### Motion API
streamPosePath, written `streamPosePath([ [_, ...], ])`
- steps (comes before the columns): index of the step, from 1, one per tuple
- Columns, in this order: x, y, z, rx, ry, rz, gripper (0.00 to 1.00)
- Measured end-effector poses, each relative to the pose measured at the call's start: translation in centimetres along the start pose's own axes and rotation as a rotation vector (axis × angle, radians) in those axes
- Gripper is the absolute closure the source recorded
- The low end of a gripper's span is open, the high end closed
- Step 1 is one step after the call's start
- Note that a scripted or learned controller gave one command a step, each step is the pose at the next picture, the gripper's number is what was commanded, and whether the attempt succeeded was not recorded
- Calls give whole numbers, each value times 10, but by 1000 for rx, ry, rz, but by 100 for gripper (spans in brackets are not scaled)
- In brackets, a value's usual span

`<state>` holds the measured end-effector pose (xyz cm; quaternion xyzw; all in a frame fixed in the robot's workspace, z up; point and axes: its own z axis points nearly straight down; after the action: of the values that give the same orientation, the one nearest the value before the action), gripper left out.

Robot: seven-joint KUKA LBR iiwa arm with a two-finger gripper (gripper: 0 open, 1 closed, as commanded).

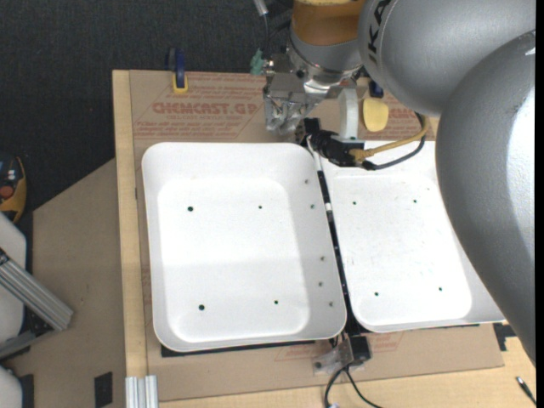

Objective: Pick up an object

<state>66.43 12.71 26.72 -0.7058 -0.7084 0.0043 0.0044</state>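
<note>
My gripper (283,116) hangs over the brown board just behind the far right corner of the left bin (170,228), above its rim. A small pale yellow rounded thing (375,115) shows at the far edge of the right bin (408,313), partly hidden by the arm; I cannot tell what it is or whether it rests on anything. It sits to the right of the gripper and apart from it. Nothing is visibly held by the gripper.
The two white bins stand side by side on a brown board (212,104) with red lettering. A blue-and-yellow clamp (178,69) sits at the board's far left. The grey arm (476,100) covers the right bin's far right part.
</note>
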Motion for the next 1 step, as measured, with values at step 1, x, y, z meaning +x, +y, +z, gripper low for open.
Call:
streamPosePath([
  [1,-45,2,-61,-21,-1,8,100],
])
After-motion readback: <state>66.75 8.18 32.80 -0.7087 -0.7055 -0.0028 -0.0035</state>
